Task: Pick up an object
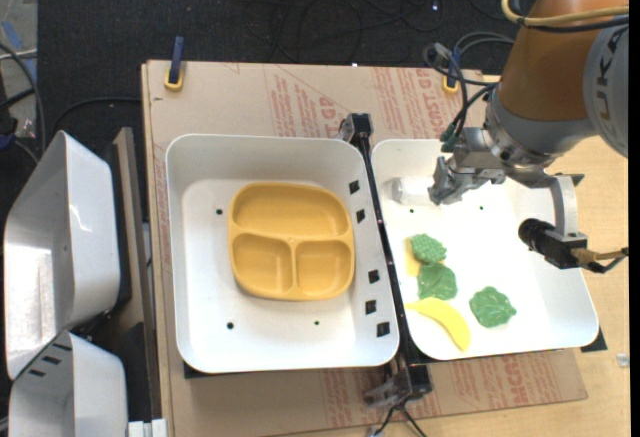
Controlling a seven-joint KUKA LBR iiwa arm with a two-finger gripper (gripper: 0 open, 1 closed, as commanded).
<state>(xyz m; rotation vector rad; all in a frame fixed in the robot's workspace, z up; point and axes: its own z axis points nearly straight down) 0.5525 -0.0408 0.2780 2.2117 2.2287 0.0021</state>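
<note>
Left bin (190,255): yellow divided tray (292,240). Right bin (560,325): three green pieces (432,250) and yellow banana (445,321) lying loose near front edge, none lifted. Hand (445,187) poised over rear of right bin, apart from all items, nothing visibly grasped, finger state impossible to tell; pick judged not yet made.

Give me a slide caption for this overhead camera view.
Gripper above right bin of toy food; yellow tray in left bin.

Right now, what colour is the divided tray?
Yellow; the divided tray shows best in the camera view.
</note>
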